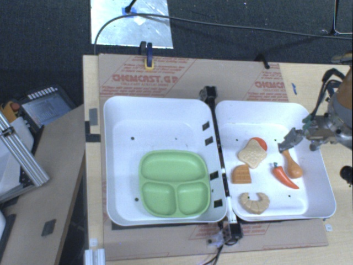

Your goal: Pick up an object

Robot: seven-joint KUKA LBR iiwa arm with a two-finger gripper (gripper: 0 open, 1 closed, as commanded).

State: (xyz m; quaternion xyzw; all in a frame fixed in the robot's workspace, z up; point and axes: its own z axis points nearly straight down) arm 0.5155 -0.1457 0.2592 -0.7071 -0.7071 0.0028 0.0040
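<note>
Gripper (pixel 288 141): over right bin (pixel 317 203), above carrot (pixel 291 165); finger state cannot tell, view blurred.
Carrot: beside chilli (pixel 284 176), touching.
Advice: descend centred on the carrot, clear of chilli.

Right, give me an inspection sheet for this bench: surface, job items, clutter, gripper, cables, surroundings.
Surface: bench covered by printed cardboard, bearing a left bin and a right bin side by side.
Job's things: in the right bin, a bread slice, red tomato piece behind it, orange wedge, croissant, red chili pepper and drumstick.
Clutter: green divided plate in the left bin.
Grippers: gripper over the right bin's far right part, above the drumstick; nothing seen in it.
Cables: black cable across the dark floor; wires at the near edge.
Surroundings: foil sheet, yellow clamp, side table at left.
</note>
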